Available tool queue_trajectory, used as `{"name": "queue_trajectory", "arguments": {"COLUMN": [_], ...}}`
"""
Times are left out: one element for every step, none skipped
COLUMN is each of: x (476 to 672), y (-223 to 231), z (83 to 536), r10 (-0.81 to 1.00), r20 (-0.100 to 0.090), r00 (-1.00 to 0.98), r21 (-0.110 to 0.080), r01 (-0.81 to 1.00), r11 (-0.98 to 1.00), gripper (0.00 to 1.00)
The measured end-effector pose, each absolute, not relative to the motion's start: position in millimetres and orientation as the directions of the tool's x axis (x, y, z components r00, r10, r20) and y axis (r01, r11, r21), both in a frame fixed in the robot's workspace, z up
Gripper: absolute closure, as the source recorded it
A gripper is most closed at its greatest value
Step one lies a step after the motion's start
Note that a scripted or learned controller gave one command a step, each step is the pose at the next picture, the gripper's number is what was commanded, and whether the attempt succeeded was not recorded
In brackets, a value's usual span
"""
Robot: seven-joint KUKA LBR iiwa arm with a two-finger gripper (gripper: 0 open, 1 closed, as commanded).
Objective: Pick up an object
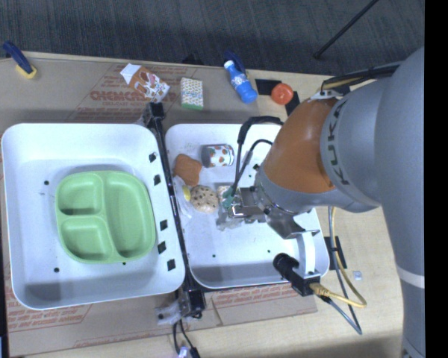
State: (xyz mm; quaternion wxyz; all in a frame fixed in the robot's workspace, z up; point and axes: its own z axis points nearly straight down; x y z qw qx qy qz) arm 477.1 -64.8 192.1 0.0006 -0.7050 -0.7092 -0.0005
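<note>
End effector (pixel 230 209) sits low in the right bin (pixel 209 271) — finger state cannot be determined. Just beside it lies the cookie (pixel 202 198) — round, tan, dark-speckled — near an orange-brown item (pixel 187 168).

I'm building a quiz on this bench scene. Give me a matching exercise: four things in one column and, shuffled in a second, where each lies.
Things:
1. green divided plate
2. small can
3. blue bottle
4. speckled cookie

Places:
A. on the bench behind the bins
B. in the left bin
C. right bin, beside the claw
D. right bin, near its far wall

Pairs: 1-B, 2-D, 3-A, 4-C
</note>
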Motion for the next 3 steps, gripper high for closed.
{"name": "queue_trajectory", "arguments": {"x": [477.0,476.6,506.0], "y": [-65.2,38.1,-7.2], "z": [191.9,211.1,320.5], "r10": [1.0,1.0,1.0], "r20": [0.001,0.0,0.0], "r00": [-0.005,-0.01,-0.008], "r21": [-0.001,-0.001,0.003], "r01": [1.0,1.0,1.0], "r11": [0.005,0.01,0.008], "gripper": [0.0,0.0,0.0]}}
